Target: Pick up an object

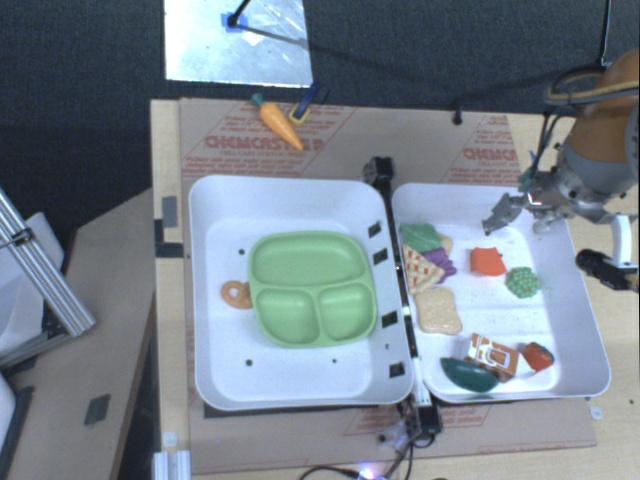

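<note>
My gripper [520,218] hangs over the far right part of the right bin [580,318], with its fingers spread and nothing between them. Just below it lie an orange-red block [488,261] and a green broccoli piece [522,282]. Further left in the same bin are a green leafy piece [420,236], a waffle with a purple piece [425,266] and a tan bread slice [438,311]. At the near edge sit an orange-and-white box [493,354], a dark green piece [468,375] and a red piece [537,356].
The left bin [215,228] holds a green divided plate [308,288] and a small pretzel [236,294]. A toy carrot [280,125] lies on the cardboard behind the bins. A black divider with clips [392,268] runs between the bins.
</note>
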Robot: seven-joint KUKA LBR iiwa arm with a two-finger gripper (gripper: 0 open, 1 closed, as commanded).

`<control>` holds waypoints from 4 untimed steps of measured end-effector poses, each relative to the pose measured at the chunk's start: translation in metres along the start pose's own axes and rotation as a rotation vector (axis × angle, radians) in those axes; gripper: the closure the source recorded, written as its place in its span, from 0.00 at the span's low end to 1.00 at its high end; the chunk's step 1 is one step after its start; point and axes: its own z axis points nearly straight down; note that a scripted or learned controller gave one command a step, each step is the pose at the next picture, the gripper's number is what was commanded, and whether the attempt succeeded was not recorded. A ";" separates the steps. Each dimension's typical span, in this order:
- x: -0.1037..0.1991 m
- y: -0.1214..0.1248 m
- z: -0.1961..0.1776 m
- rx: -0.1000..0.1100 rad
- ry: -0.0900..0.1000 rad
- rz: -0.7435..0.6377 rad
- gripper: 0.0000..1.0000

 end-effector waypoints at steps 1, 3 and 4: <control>0.003 -0.009 0.048 -0.001 0.000 0.000 0.00; 0.004 -0.007 0.062 -0.007 -0.002 -0.001 1.00; 0.003 0.000 0.017 -0.010 -0.002 -0.002 1.00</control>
